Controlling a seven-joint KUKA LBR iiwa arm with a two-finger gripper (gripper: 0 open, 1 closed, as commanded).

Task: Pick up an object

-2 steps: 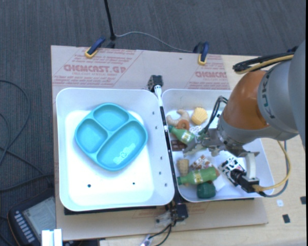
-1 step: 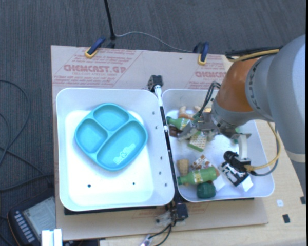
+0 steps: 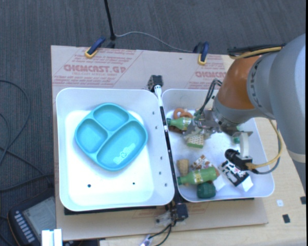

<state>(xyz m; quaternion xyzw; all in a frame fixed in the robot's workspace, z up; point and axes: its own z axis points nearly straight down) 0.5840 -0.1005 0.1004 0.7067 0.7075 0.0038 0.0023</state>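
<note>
Gripper (image 3: 203, 124) status: we found it low in the right bin (image 3: 264, 188), toward that bin's far left part, but we could not tell whether it was released or clenched, because the wrist covered it from above. Nothing was visibly held.

Candidate objects lay as follows, all referred to the right bin. An orange and green toy (image 3: 180, 118) sat near the far left corner, just beside the gripper. A small beige block (image 3: 194, 139) lay just beneath the gripper, toward the bin's middle. A green bottle (image 3: 198, 176) lay on its side near the front wall, with a brown cork-like piece (image 3: 183, 165) at its left end, a patterned scrap (image 3: 201, 162) touching it from behind, and a dark green lump (image 3: 206, 190) just in front. A black and white piece (image 3: 235, 172) lay toward the front right.

Hazards, in our judgement: the objects near the gripper were crowded, so a closing grasp could catch an edge and push the piece aside, or nip two pieces at once. The bin's left wall was close, which could block one side of the grasp. A loose cable (image 3: 269, 158) hung from the arm over the right half of the bin and could snag the black and white piece.

Arm pose: the grey arm (image 3: 287, 76) reached in from beyond the bin's right wall, its orange band (image 3: 238, 83) above the bin's far side, and the wrist pitched steeply downward into the bin.
</note>
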